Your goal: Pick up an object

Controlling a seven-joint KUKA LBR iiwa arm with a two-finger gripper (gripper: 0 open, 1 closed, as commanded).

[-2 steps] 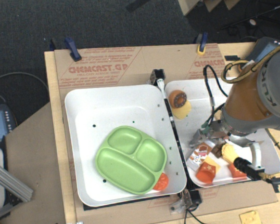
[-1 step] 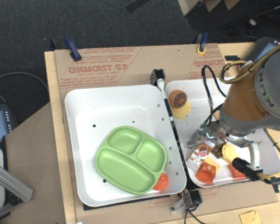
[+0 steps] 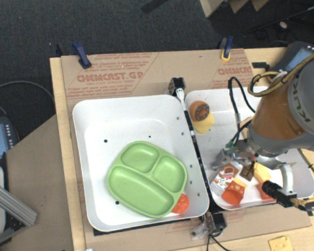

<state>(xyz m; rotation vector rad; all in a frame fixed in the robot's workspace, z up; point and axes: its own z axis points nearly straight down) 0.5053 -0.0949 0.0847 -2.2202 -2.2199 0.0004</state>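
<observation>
My gripper point(image 3: 232, 155) hangs low in the right bin point(image 3: 220, 98), under the grey arm with its orange band point(image 3: 278, 115). Just below it lie a white and red packet point(image 3: 224, 178), an orange-red box point(image 3: 234, 193), a small brown piece point(image 3: 248, 172) and a yellow block point(image 3: 262, 171). A yellow cup-like toy topped with a brown donut point(image 3: 201, 116) stands at the bin's far left corner. The arm hides much of the bin's right half.
In the left bin point(image 3: 92, 122) a green divided plate point(image 3: 146, 178) lies near the front, and a red-orange piece point(image 3: 180, 203) peeks out from under its right edge. A black divider rail point(image 3: 189, 128) runs between the bins. Cables trail beside the arm.
</observation>
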